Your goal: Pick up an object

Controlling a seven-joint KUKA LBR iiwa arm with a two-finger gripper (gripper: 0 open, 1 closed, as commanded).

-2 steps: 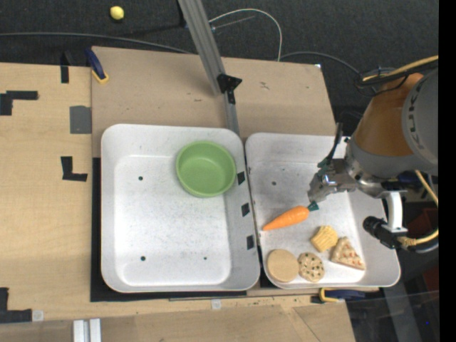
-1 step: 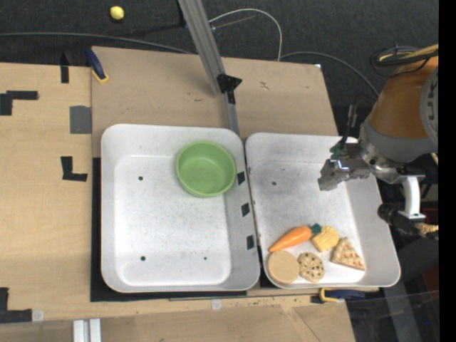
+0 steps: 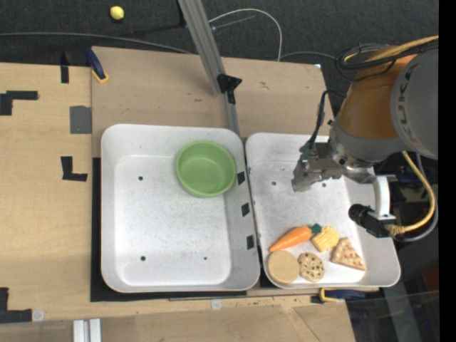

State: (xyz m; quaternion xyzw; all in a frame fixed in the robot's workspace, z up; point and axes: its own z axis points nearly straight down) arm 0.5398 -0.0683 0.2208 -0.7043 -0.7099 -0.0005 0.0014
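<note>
My gripper [image 3: 303, 180] hangs over the upper middle of the right bin [image 3: 274, 155], reaching in from the right under the orange wrist band. Nothing shows between its dark fingers. Below it, at the bin's front, lie a toy carrot [image 3: 289, 238], a yellow corn piece [image 3: 325, 237], a pizza slice [image 3: 348, 254], a chocolate-chip cookie [image 3: 311, 266] and a tan round biscuit [image 3: 282, 267]. The carrot is a short way below and slightly left of the gripper. A green bowl [image 3: 206, 167] sits in the left bin [image 3: 125, 212], near its upper right corner.
A grey pole [image 3: 203, 34] slants down to the gap between the bins at the back. Cables [image 3: 249, 20] loop behind the bench. The arm's body [image 3: 377, 112] covers the right bin's upper right corner. A small yellow ball [image 3: 117, 12] lies on the floor far back.
</note>
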